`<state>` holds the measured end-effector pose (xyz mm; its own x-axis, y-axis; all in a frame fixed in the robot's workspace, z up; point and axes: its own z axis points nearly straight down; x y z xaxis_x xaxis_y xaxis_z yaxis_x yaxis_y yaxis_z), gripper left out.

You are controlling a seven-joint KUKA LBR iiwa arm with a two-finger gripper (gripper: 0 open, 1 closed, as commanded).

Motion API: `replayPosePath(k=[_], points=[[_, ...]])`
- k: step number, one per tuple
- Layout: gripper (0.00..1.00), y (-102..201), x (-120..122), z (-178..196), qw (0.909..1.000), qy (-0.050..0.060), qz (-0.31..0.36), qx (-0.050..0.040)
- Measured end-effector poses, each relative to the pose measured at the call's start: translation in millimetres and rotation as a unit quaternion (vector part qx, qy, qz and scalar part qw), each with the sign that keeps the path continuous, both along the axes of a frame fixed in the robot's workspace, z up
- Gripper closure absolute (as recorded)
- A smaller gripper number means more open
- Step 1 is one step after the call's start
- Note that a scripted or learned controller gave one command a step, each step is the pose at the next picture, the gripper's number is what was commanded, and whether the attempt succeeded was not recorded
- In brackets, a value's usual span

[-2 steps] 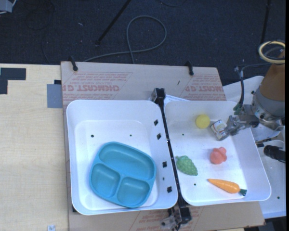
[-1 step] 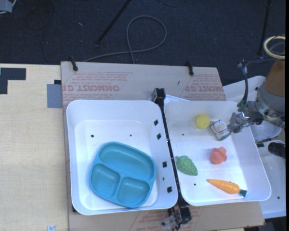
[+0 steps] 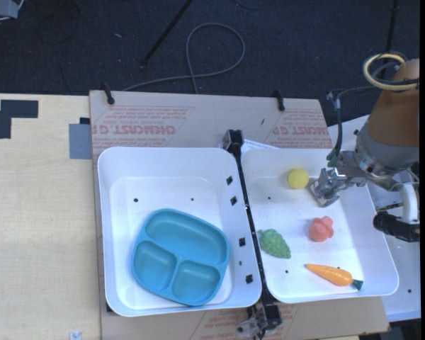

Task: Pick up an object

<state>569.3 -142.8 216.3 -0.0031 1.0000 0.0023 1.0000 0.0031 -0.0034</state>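
**Tool low over the right bin, yellow ball closest**

Hovering at the far side of the right bin [image 3: 382,261], tool [image 3: 326,188] hanging off the grey arm [image 3: 389,129] reaching in from the right; fingers a tangle of metal from this slant, so impossible to call spread or pressed together; nothing seen pinched between them.

Just beside the tool, toward the divider: yellow ball [image 3: 297,178], lying on the bin floor, apart from the wall. Likely light and smooth; round, so prone to roll or squirt out under an off-centre squeeze; best taken straight across the widest part, from above.

Nearer the camera: pink toy [image 3: 321,229], lumpy, probably soft plastic or rubber; bumps giving some purchase; a pinch across the middle looking sensible.

Left of that, close to the divider: green leafy piece [image 3: 275,244], flat and low; hard to get fingers under; narrow dimension the better bet.

Along the near edge: toy carrot [image 3: 331,275], long, tapered, lying at a slant; light, probably stiff; best gripped across the thick orange body, not the green tip; slipping toward the thin end a risk.

Over in the left bin [image 3: 120,190]: blue divided plate [image 3: 180,256], wide and shallow; awkward for a two-finger grasp, rim only.

Judging by position, ball the likeliest target; nothing lifted yet.
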Motion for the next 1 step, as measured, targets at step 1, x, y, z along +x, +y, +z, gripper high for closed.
replayPosePath(k=[1], points=[[1.0,54.5,-7.5,-7.7,1.0,0.001,0.0,-0.0002]])
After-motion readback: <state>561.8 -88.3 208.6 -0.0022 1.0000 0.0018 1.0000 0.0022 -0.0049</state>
